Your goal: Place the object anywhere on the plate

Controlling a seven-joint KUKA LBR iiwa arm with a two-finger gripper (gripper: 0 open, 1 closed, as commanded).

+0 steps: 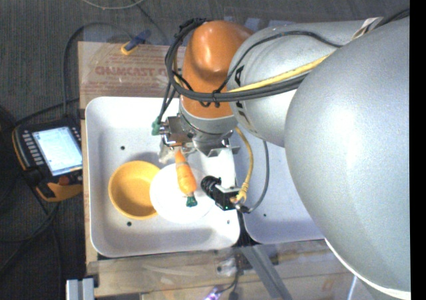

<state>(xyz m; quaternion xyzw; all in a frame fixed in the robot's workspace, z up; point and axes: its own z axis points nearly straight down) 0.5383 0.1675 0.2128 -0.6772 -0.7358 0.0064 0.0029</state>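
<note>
Orange carrot [184, 179] lies under the gripper [178, 153] — whether the jaws grip its top end or stand apart, I cannot tell. Its green tip rests on the white plate [168, 200], beside a yellow bowl [135, 189] in the left bin [106, 126].

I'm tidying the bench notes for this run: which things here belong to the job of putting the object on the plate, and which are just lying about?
Part of the job:
- carrot, lying across the plate
- white plate in the left bin
- gripper, right above the carrot's top end

Just lying about:
- yellow bowl, beside the plate
- handheld controller, left of the bench
- blue and yellow clip on the board
</note>
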